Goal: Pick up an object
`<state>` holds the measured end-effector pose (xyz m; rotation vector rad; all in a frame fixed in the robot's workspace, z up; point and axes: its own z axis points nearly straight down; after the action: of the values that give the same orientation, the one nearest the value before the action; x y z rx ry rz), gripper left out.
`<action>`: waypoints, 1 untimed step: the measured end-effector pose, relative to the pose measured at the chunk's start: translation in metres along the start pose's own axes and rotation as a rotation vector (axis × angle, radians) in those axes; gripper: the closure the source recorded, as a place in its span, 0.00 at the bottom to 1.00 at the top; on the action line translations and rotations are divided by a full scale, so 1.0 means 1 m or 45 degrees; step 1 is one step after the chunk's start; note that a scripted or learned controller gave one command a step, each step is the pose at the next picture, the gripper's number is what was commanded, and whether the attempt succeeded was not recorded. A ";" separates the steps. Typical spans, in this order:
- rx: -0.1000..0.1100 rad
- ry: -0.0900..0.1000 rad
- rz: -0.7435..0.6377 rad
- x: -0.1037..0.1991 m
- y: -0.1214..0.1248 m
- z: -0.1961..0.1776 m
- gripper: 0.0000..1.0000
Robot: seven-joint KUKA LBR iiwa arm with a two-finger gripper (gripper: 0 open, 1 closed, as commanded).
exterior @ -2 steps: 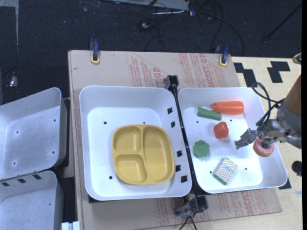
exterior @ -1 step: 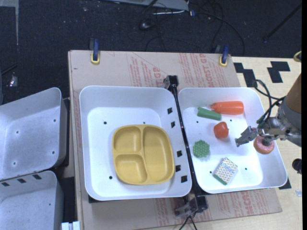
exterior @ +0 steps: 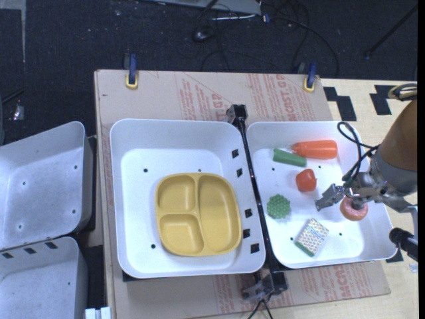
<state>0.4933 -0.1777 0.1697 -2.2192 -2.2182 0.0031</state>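
Yellow divided plate point(exterior: 198, 214) in left bin point(exterior: 126, 178). Right bin point(exterior: 372, 244), left to right from plate: green ball point(exterior: 279, 207), patterned box point(exterior: 311, 236), green block point(exterior: 289, 157), red ball point(exterior: 305, 180), carrot point(exterior: 315, 149), pink ring point(exterior: 354, 209). Pincer point(exterior: 335, 197) over ring; finger state: cannot tell.
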 end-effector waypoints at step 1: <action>0.001 0.000 0.002 -0.008 0.000 0.048 0.00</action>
<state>0.4932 -0.1858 0.1219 -2.2206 -2.2163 0.0039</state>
